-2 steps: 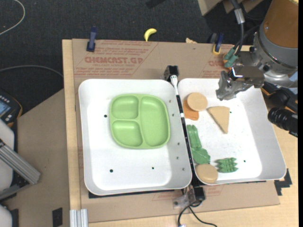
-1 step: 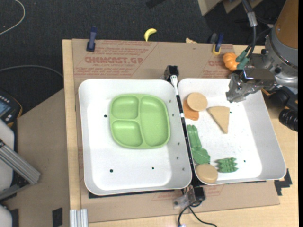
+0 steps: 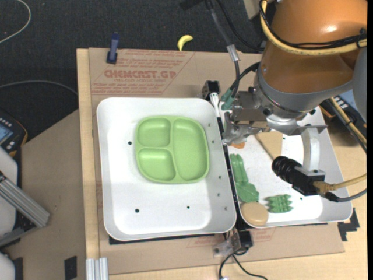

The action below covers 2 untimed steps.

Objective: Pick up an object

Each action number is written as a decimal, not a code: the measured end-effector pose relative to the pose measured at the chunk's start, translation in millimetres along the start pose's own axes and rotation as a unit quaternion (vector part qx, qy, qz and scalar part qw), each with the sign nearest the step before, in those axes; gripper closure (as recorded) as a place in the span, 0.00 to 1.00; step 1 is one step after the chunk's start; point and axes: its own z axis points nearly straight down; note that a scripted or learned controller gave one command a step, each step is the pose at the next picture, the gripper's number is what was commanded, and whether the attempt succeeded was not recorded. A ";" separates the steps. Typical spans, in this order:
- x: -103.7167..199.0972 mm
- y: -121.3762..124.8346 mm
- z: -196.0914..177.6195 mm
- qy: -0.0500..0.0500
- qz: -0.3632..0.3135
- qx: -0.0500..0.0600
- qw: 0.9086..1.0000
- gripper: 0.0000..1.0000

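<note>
One gripper (image 3: 234,134), hanging low over the far left corner of the right bin (image 3: 309,214), tight against the wall it shares with the left bin (image 3: 116,174), and from up here I cannot tell whether it is open or closed. Nothing shows in its grasp, so I judge the pick not yet made. Just below it sits a small orange scrap (image 3: 238,146), then a long green leafy toy (image 3: 242,178) running down the bin's left side. At the near edge lie a tan round disc (image 3: 254,213) and a ridged green piece (image 3: 280,203), side by side. Across the wall, a green divided plate (image 3: 173,149) lies flat. Left to do, by my reading: close on one object and raise it clear
</note>
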 end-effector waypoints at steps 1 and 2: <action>-45.8 0.2 -118.1 0.000 0.006 -0.011 1.000 1.00; 15.2 -0.2 -60.7 0.000 0.001 0.000 1.000 1.00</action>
